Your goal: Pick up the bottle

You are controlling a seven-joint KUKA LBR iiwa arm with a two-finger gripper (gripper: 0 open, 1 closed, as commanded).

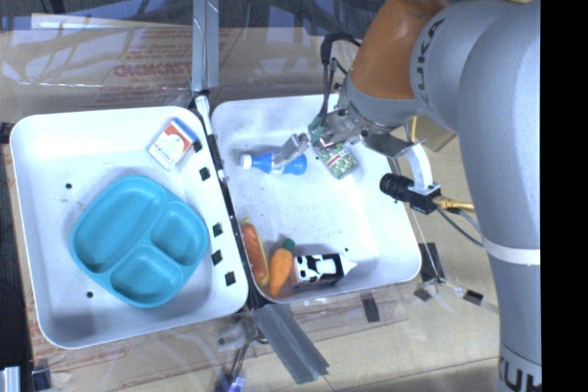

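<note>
Landmark: right bin (pixel 386 234), everything placed rel. to it.
Near corner of right bin: carrot (pixel 281 269) + a sausage-like piece (pixel 254 254) lying side by side, w/ a black-and-white cow-print carton (pixel 320 268) touching the carrot on the side away from the divider. Not task items.
Left of right bin: left bin (pixel 46 225) carrying a blue compartment tray (pixel 140 239) and a small red-and-white card box (pixel 172 145) toward its far wall.
Bottle: bottle (pixel 274 163) is lying on its side in the far half of right bin, near the divider, well apart from the carrot group. Blue body, white cap.
Long axis: running roughly across the bin, cap pointing at the divider, body end pointing at the gripper.
Gripper: gripper (pixel 299 147) is sitting right at the bottle's body end, just on the far side of it, arm (pixel 478 106) reaching in over the bin's right wall.
Key relation: bottle is lying toward the divider and slightly nearer than the fingertips; judging a short drop/shift toward the cap is needed to straddle the body across its axis.
Gripper state: can't tell, jaws blurring into the bottle's end.
Contact: touching or just above? Can't say.
Hard to read: green-patterned bit (pixel 336 157) under the wrist, unclear if object or part of tool. Bottle's body end partly covered by the gripper.
</note>
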